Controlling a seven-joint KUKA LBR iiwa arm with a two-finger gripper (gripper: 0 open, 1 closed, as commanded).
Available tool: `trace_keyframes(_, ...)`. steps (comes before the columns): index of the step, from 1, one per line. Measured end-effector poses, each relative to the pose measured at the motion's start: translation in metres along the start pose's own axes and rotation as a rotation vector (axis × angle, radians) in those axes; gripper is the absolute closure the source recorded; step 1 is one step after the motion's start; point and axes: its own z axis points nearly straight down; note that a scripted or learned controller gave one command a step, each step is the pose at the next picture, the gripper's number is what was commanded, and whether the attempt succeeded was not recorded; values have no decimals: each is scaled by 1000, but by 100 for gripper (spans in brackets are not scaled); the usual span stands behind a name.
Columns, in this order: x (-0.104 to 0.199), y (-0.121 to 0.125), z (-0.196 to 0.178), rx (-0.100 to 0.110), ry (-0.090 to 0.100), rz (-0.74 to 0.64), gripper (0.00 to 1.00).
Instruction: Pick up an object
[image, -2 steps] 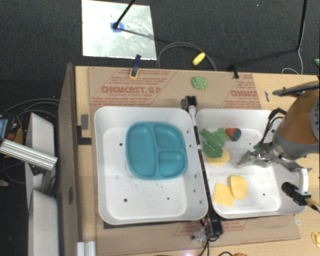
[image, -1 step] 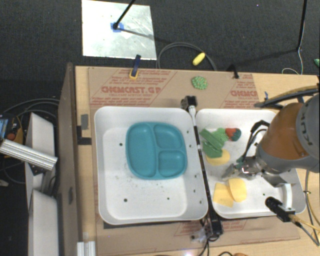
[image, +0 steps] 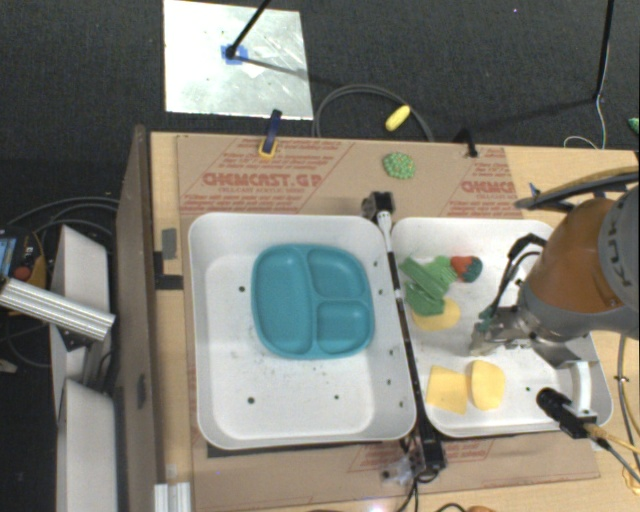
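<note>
Camera view: arm (image: 580, 275) hides pincer (image: 490, 335), right bin (image: 500, 425) corner.

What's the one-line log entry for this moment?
arm: over right bin | gripper: above yellow pieces | green toy: untouched | teal plate: left bin

My feed: even overhead light, bright. White bins (image: 300, 430) near overexposed. Glare on foil sheet (image: 238, 60) top left. Soft shadows. Slight overall blur, dark floor (image: 70, 100) underexposed.
</note>
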Motion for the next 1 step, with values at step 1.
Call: trace_keyframes(1,-46,5,-96,-5,-4,5,100)
